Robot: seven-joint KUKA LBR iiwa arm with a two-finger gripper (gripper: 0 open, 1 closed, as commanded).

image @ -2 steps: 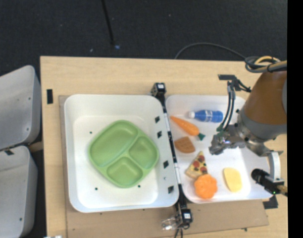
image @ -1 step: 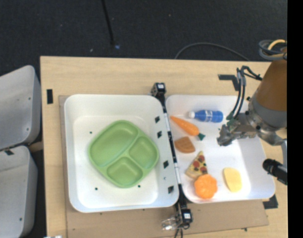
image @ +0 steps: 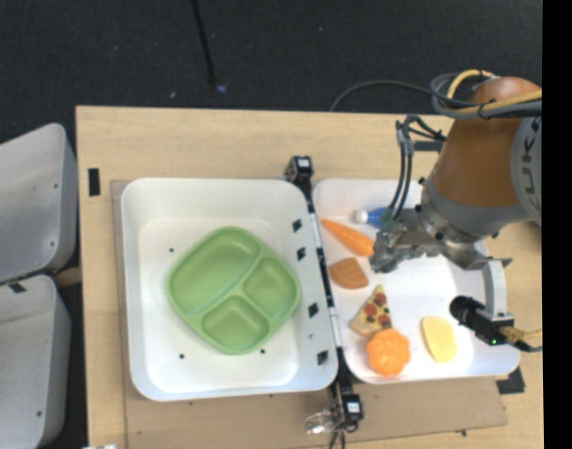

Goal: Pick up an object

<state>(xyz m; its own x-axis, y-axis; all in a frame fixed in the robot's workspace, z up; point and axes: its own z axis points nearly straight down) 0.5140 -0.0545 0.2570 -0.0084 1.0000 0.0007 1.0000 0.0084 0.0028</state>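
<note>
Hovering my jaws (image: 387, 251) low in the right bin (image: 473, 368) beside the carrot (image: 350, 237) (whether they grip anything, I cannot tell); it looks light, stiff, slippery plastic, best pinched across its thicker middle.

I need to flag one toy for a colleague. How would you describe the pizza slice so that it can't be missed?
Look in the right bin. The pizza slice lies near its left wall, above the orange. It alone is a triangle with dark spots.
</note>
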